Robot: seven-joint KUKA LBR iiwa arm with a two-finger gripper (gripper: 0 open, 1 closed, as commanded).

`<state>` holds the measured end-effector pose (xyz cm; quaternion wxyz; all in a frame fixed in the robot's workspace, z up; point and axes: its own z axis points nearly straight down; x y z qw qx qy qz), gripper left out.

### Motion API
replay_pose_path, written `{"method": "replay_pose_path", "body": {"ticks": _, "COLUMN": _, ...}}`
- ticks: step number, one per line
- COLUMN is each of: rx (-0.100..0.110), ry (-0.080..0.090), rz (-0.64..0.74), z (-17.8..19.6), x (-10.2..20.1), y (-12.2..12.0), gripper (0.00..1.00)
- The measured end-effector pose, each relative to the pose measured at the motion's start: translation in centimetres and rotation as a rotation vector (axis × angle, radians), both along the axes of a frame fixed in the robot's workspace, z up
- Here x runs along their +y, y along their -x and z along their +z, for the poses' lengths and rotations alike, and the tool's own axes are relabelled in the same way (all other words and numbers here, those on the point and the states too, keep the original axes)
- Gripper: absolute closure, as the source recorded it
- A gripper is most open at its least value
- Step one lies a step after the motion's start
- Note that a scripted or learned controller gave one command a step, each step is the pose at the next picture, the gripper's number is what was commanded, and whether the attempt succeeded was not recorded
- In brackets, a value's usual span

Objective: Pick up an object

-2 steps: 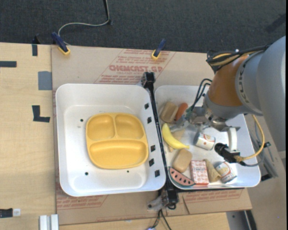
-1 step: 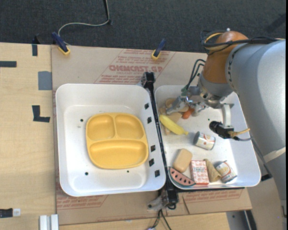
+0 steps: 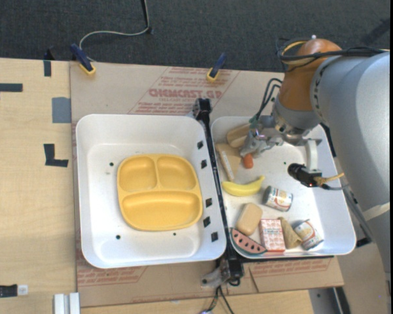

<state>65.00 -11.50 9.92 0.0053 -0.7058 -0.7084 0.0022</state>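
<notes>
My gripper hangs low over the back left part of the right bin. Just below its tip lies a small orange carrot-like piece. A tan bread roll sits right beside the gripper on its left. A pale wooden stick-shaped piece lies along the bin's left wall. Further forward are a yellow banana, a small can and a tan bread slice. I see nothing held.
At the right bin's front lie a red box, a watermelon slice, a beige piece and a second can. The left bin holds a yellow divided plate. The grey arm covers the right bin's right side.
</notes>
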Motion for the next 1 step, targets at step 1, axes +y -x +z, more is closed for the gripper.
{"method": "replay_pose_path", "body": {"ticks": 1, "rx": -0.011, "ry": 0.004, "rz": -0.001, "z": 8.56, "x": 5.61, "y": 1.96, "gripper": 1.00}}
